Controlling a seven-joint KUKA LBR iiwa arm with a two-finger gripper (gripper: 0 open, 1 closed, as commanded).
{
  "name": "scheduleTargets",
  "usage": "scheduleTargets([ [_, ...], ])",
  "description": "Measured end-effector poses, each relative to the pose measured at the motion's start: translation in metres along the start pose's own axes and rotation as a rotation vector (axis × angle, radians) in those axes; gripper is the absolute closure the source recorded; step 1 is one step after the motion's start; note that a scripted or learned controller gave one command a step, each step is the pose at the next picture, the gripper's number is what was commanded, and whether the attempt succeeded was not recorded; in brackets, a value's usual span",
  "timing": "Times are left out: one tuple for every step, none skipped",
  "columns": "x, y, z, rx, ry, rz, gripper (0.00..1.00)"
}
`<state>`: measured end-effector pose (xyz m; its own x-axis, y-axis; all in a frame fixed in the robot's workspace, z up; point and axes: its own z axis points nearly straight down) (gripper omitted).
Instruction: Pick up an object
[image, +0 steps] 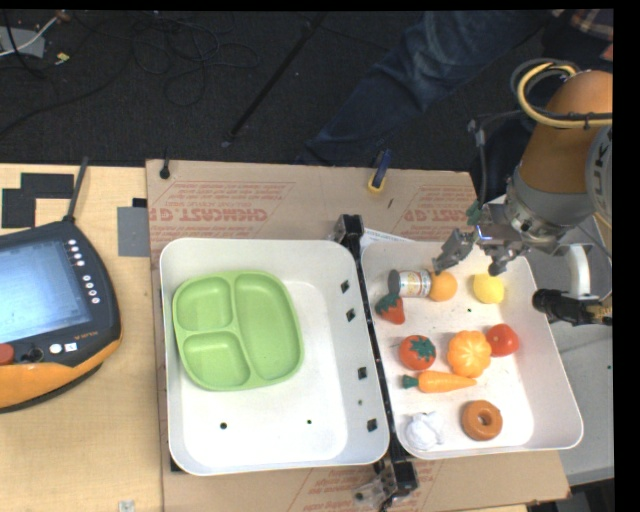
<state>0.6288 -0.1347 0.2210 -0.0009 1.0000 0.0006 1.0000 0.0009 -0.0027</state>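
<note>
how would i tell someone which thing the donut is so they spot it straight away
Look in the right-hand shallow white bin, at its near edge. The brown ring-shaped toy donut lies there, right of the crumpled white ball and below the orange toy carrot. It alone has a hole through its middle.

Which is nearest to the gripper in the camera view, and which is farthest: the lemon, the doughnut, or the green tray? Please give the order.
Measured from the gripper, above the right bin's far end:
1. Lemon, just below the gripper, at the right bin's far end.
2. Doughnut, at the right bin's near end.
3. Green tray, across in the left bin.
</note>
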Motion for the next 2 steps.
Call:
scheduleTargets([
  [0.066,-0.070,-0.078,-0.003,0.002,-0.005,0.00],
  [0.118,-0.133,-0.181,-0.010,0.002,-0.006,0.00],
])
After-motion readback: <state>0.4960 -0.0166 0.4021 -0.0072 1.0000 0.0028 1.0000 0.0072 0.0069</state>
